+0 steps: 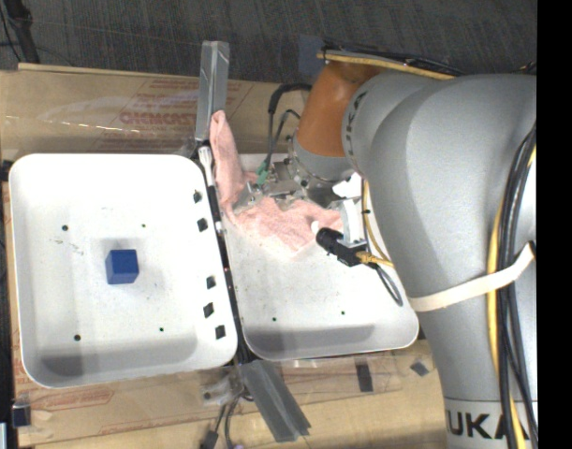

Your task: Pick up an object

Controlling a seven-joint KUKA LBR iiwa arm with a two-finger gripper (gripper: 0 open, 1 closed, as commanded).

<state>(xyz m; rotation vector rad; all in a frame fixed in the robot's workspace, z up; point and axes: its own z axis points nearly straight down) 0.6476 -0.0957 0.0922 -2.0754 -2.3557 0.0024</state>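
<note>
A pink cloth [267,209] lies crumpled in the right bin [314,330], bunched against its far left corner, with one end draped up over the divider between the two bins. The gripper [278,181] is down right on top of that cloth, at its upper part; whether it has any cloth pinched I cannot tell. The grey arm [435,176] with its orange band [325,110] fills the right side, and a black cable plug [334,244] hangs near the cloth's right edge. In the left bin [42,344] a small blue cube [123,266] sits alone, well apart from the cloth. Both bins rest on a brown cardboard sheet [98,101], over dark floor [267,17] behind.
</note>
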